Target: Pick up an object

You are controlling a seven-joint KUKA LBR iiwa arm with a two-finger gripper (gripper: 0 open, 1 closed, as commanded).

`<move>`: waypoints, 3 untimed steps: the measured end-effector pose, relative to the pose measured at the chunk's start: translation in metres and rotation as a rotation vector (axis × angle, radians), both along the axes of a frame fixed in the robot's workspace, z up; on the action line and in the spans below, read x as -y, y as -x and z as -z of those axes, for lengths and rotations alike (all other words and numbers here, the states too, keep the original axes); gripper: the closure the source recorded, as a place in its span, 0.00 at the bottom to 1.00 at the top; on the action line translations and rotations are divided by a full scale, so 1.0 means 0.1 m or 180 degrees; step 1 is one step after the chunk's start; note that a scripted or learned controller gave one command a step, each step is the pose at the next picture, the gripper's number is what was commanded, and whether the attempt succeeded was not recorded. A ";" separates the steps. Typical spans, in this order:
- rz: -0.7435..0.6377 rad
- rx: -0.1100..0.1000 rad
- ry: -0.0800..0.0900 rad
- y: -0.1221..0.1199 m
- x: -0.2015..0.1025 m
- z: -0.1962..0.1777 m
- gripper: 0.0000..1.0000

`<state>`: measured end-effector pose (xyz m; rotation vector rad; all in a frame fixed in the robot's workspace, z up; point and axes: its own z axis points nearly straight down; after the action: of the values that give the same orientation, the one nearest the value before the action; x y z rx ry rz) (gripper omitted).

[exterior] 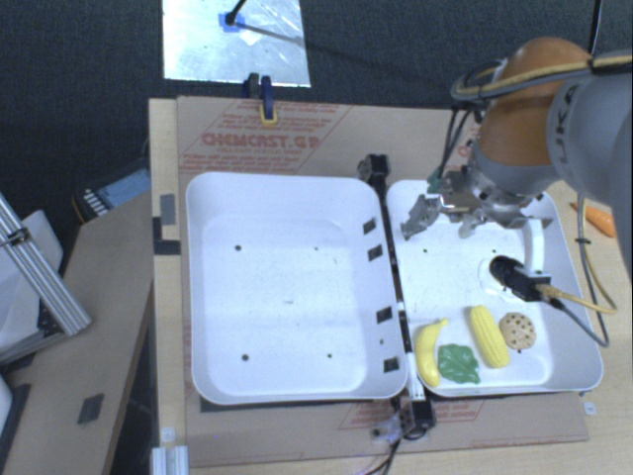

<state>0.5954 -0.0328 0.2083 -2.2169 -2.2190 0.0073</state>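
Note:
The right white bin (564, 369) holds four small things along its near edge: a yellow banana (428, 352), a green leafy piece (458, 363), a yellow corn cob (488, 336) and a round brown cookie (516, 332). My gripper (441, 222) hangs over the far left part of this bin, well behind those objects. It is open, its two grey fingers spread apart with nothing between them. The grey arm with its orange band (529, 77) comes in from the upper right.
The left white bin (213, 206) lies beside the right one, with a black clip strip (388, 265) between them. An orange object (600, 221) sits outside the right bin's far right rim. A metal sheet (235, 28) and blue clamp (262, 92) lie beyond the bench.

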 end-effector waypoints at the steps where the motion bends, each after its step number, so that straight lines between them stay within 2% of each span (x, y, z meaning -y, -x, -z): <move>1: -0.0039 0.0067 -0.0011 0.15 -0.71 -1.29 0.00; 2: -0.0033 0.0031 -0.0009 0.45 -1.41 -1.42 0.00; 3: -0.0030 0.0018 -0.0006 1.12 -1.89 -1.44 0.00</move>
<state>0.4839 0.1567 0.3526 -2.2085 -2.2312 -0.0012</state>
